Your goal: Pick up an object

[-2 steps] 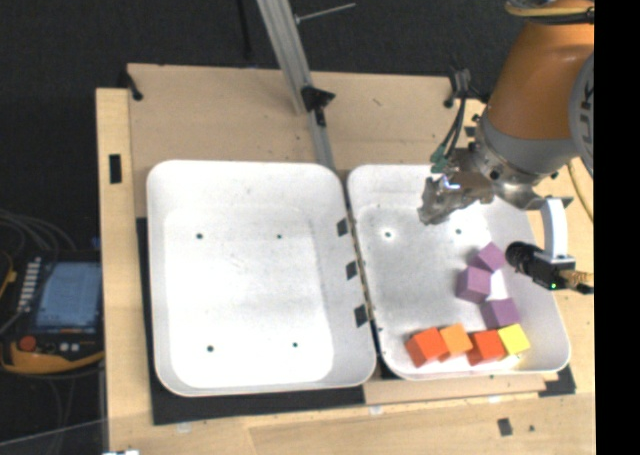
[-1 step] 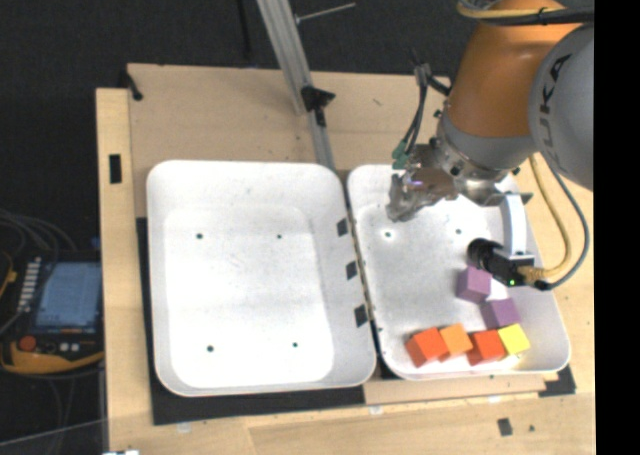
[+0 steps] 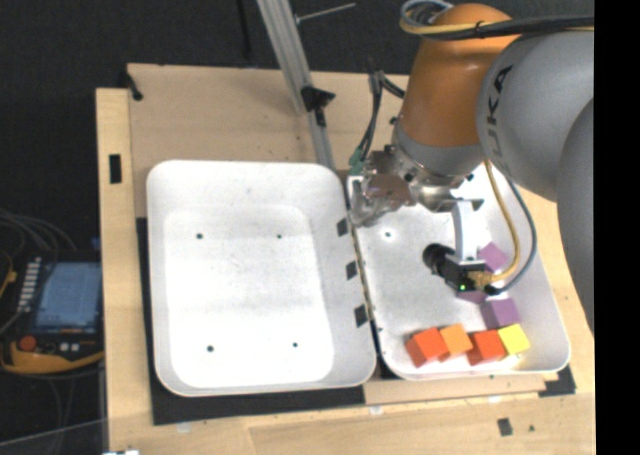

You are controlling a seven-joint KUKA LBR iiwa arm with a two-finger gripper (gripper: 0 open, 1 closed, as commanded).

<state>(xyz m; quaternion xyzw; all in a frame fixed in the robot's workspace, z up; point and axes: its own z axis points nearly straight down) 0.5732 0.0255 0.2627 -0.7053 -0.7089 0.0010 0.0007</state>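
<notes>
**A pale bench on a dark floor**

A light wooden bench (image 3: 200, 113) is seen from above at a slant, its top bare and tan toward the far edge. It is surrounded by a dark, near-black floor (image 3: 120, 3). A grey metal rail (image 3: 285, 38) is set leaning from the upper edge down toward the bench's middle. At the left — off the bench — a small device with a blue screen (image 3: 68, 300) is placed among cables. Even, soft light is cast throughout.
</notes>
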